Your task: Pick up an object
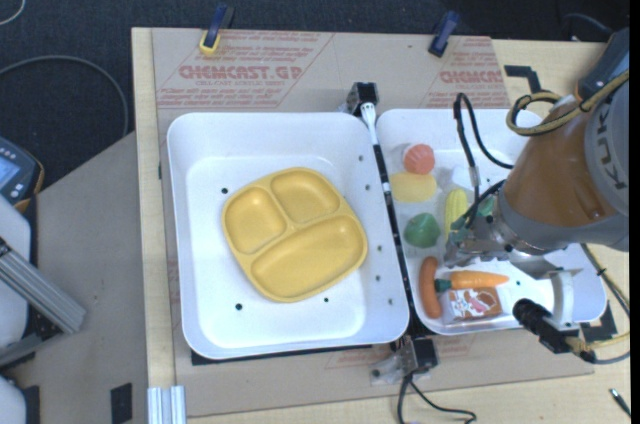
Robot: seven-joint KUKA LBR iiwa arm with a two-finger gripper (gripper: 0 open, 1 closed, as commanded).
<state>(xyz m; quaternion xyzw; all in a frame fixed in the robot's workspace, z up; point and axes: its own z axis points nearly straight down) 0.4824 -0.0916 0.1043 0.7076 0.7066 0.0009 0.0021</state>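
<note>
1. So there's a plywood-looking surface (290, 62) carrying two shallow white bins side by side, seen from above at a slant.
2. The left bin (190, 242) has a yellow divided plate (293, 233) sitting roughly in the middle, three compartments, nothing in them.
3. The right bin (425, 120) is where all the toy food lives: a red-orange tomato (419, 157) near the top, a pale yellow block-ish piece (413, 187) just below it, a yellow corn cob (456, 207) to its right, a green round one (421, 229) under those.
4. Lower down, a carrot (478, 280) lies sideways, an orange sausage-shaped thing (429, 287) is standing lengthwise by the bin's left wall, and a small box with a red label (470, 305) sits beneath the carrot.
5. The grey-and-orange arm (555, 182) reaches in from the right, and the end effector (468, 247) is down between the corn and the carrot. Honestly can't tell whether it's clenched or released, the wrist blocks it.
</note>
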